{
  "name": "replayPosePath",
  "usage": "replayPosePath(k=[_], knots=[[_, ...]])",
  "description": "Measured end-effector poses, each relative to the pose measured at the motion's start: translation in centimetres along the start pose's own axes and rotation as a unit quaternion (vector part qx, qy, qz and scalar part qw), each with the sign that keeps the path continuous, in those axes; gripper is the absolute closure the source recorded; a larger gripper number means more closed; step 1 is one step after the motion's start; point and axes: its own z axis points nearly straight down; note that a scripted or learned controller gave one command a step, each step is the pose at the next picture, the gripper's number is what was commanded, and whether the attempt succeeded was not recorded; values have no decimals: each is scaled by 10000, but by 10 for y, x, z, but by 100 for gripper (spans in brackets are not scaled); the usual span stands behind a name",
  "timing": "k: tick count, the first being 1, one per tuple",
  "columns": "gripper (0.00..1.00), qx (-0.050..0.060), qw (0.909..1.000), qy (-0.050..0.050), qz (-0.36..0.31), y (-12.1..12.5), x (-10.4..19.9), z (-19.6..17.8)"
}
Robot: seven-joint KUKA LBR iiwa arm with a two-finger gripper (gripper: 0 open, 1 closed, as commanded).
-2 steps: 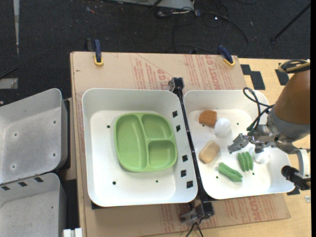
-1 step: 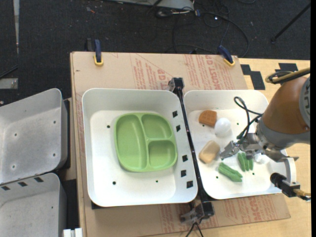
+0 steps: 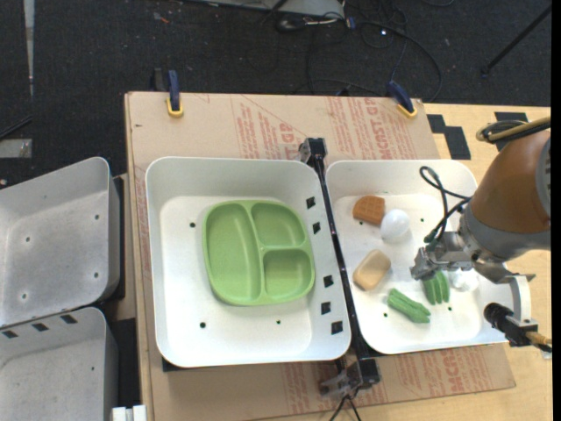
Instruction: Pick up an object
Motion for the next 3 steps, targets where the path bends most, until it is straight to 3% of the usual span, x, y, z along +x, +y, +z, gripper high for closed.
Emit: replayPosePath(k=[1,2,3], knots=[[100,-28,10000,-10,-23,6,-2,-62],[100,-28,10000,-10,-21,-2,-4,-116],[100,-17,10000,-8,-23,-1,-4,-140]])
